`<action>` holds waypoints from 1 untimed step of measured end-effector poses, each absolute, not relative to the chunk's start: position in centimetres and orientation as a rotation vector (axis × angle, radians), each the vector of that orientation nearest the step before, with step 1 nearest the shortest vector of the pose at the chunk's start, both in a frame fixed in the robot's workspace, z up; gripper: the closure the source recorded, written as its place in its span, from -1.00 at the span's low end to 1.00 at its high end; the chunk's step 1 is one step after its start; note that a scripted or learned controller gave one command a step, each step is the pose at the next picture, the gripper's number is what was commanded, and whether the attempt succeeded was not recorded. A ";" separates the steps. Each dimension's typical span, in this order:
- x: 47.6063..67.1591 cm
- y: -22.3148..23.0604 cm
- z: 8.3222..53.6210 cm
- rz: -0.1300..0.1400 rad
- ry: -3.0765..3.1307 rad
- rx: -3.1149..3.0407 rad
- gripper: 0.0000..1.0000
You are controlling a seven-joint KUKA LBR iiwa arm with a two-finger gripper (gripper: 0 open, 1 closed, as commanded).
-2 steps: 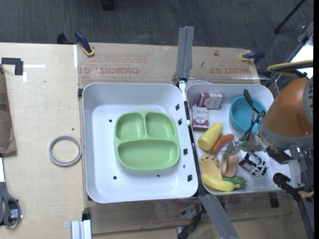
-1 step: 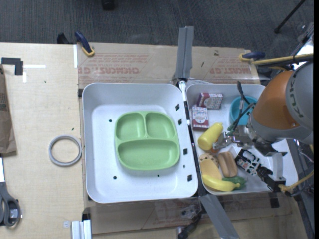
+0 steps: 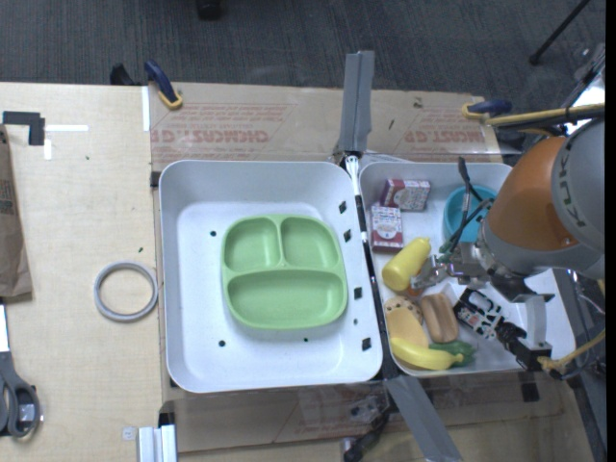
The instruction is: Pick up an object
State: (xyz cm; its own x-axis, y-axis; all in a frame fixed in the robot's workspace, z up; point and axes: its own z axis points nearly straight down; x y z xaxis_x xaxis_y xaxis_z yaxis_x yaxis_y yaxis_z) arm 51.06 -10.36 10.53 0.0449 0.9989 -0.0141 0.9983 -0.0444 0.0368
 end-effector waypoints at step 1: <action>57.0 -10.9 8.9 -0.007 2.169 2.277 -1.00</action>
State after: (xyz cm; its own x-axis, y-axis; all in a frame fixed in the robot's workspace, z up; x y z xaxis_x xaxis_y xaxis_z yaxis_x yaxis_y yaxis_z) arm 56.97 -10.91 8.93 0.0485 0.9988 -0.0011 0.9988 -0.0485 -0.0053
